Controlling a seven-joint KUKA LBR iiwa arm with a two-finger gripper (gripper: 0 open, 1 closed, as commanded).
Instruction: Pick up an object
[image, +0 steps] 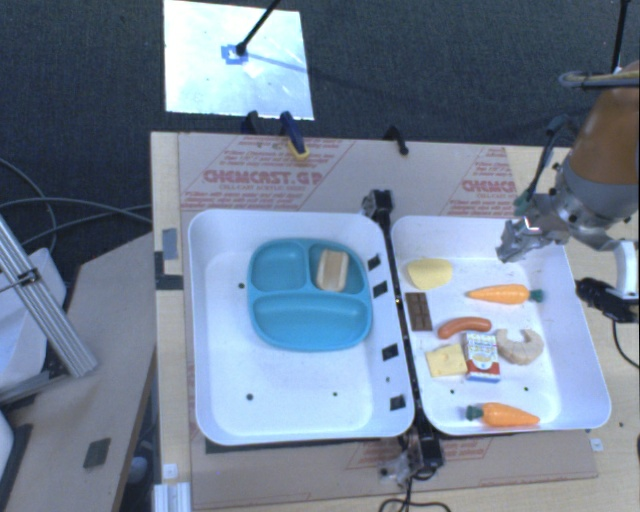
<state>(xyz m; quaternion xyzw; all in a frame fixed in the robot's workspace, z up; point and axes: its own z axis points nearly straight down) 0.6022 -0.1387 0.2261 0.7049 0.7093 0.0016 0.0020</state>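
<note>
While the grey arm (600, 160) reaches in from the right, its gripper (520, 240) hangs over the far right part of the right bin (590, 400), above bare white floor, with nothing visible between its tips; whether the claw is open or closed cannot be told from this slanted look, since the tips are small and blurred. Nearest to it lie a pale yellow chip-shaped piece (429, 273) to its left and an orange carrot (500, 294) just below it, neither touching the claw. Further toward the near edge of the same bin sit a brown chocolate bar (418, 311) close to the dividing wall, a red-brown sausage (464, 326), a yellow cheese wedge (446, 361), a small red and white carton (483, 357) just beside the cheese, and a beige shrimp-like piece (521, 346) touching or nearly touching the carton on its right. A second carrot (503, 415) lies alone near the front rim. The left bin (215, 400) holds a blue divided plate (305, 310), and a tan slice of bread (332, 269) rests in the plate's upper right compartment. Both bins stand side by side on a cardboard sheet (260, 175) with red print.
</note>
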